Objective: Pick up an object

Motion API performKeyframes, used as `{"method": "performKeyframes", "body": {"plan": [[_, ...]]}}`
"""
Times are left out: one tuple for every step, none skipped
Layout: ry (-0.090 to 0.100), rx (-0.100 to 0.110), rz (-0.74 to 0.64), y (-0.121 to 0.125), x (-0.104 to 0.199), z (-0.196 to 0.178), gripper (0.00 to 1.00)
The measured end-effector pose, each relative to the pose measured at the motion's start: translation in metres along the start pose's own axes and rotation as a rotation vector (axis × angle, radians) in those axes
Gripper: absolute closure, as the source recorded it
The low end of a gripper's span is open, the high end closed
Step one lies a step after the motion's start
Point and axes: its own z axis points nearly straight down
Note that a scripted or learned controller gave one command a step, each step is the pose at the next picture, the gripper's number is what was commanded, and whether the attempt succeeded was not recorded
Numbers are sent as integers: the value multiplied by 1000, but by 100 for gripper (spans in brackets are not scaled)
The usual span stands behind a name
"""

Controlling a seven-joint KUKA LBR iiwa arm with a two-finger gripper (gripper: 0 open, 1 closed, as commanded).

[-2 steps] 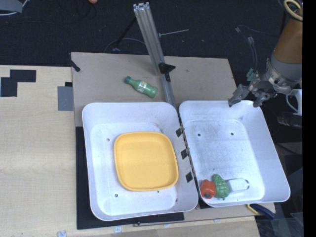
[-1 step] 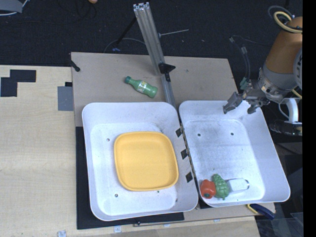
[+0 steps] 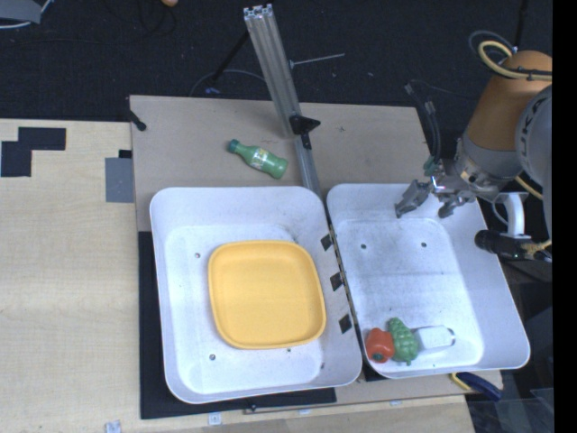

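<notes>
A small cluster lies at the front edge of the right bin: a red piece, a green bumpy piece and a white piece, touching one another. A yellow square plate rests flat in the left bin. My gripper hovers over the far edge of the right bin, well away from the cluster. Its two fingers are spread apart with nothing between them.
A green bottle lies on its side on the bench behind the left bin. A slanted metal rail rises behind the gap between the bins. Black clips sit along the shared bin edge.
</notes>
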Motion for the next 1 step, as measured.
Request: {"method": "performKeyframes", "body": {"plan": [[0,0,1,-10,-2,53,0]]}}
